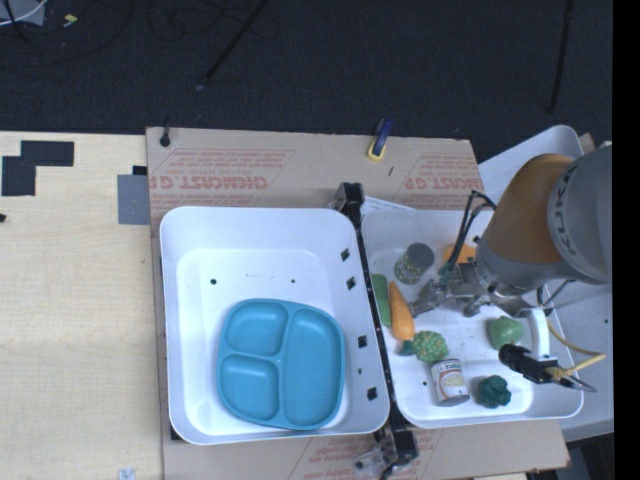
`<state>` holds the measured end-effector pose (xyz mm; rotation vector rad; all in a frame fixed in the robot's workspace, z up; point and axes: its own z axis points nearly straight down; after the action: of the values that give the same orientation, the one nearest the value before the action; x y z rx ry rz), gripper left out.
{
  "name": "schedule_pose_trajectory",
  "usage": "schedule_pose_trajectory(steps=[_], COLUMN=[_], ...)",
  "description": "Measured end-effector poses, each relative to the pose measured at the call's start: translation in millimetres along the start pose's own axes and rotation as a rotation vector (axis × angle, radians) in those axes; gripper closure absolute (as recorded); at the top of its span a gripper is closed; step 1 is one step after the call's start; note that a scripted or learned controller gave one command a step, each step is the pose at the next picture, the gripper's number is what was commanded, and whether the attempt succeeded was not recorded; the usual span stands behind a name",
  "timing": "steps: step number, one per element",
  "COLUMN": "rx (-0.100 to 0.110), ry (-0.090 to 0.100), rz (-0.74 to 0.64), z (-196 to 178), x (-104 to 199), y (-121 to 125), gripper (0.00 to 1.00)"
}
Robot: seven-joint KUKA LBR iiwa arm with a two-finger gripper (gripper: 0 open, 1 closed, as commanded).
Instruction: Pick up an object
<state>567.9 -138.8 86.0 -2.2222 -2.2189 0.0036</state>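
My gripper [441, 295] hangs low in the right bin [475, 416], reaching in from the right under the grey arm with its orange band. It sits just right of an orange carrot [401, 314] and below a grey tin [414, 262]. A green broccoli piece [431, 346] lies right below the gripper. Nothing visibly hangs from it. A small orange object [461, 253] peeks out beside the wrist, partly hidden.
Also in the right bin are a green cucumber [381, 299] along the left wall, a labelled can [449, 381], a dark green toy [492, 392] and a light green piece [506, 330]. The left bin [200, 238] holds a blue divided plate [281, 362].
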Motion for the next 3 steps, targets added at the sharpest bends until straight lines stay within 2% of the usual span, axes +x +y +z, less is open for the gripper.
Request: schedule_pose_trajectory(steps=[1, 3], rx=[0.002, -0.005], ry=[0.003, 0.001], rz=[0.004, -0.002], z=[-11.2, -113.6], x=[-0.6, -2.4], y=[-0.5, 11.5], gripper=[1.0, 1.0])
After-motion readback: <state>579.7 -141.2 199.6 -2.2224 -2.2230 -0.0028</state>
